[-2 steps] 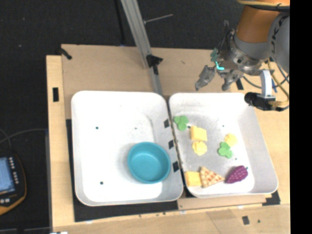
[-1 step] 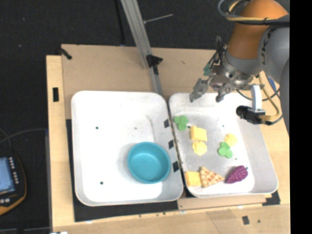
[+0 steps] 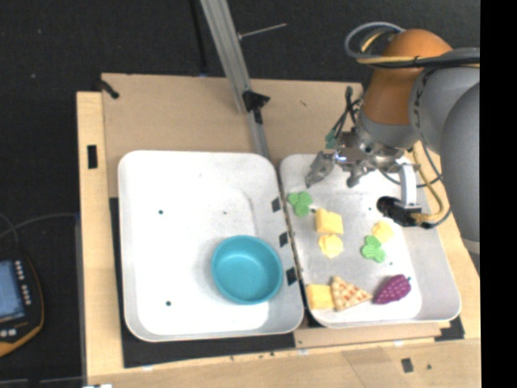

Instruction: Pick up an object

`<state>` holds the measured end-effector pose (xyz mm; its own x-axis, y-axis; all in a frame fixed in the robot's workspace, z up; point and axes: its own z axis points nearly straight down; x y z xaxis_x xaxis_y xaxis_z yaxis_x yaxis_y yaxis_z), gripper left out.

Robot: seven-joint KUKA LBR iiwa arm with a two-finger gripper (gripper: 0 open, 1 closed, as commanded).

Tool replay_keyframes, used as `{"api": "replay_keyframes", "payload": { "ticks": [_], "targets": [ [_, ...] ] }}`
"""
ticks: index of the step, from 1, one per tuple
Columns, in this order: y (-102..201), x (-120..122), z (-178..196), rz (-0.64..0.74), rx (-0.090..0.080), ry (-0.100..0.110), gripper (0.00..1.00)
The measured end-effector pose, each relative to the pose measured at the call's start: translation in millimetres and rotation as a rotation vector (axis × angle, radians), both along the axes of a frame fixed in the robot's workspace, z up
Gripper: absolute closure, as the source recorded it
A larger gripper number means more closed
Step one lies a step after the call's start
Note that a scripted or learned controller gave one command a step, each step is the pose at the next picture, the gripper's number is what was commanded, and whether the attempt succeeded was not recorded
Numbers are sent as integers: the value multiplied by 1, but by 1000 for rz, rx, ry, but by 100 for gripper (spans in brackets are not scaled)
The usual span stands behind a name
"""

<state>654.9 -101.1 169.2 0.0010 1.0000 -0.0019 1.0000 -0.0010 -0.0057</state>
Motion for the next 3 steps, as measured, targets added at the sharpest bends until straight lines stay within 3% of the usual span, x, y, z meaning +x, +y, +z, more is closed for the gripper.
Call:
{"api": "replay_keyframes", "payload": {
  "ticks": [1, 2, 3],
  "targets": [
    [5, -4, -60, -2, 1, -1, 0],
    [4, -1, -46, -7, 1, -10, 100],
    [-1, 5, 0, -6, 1, -12, 100]
  ]
}}
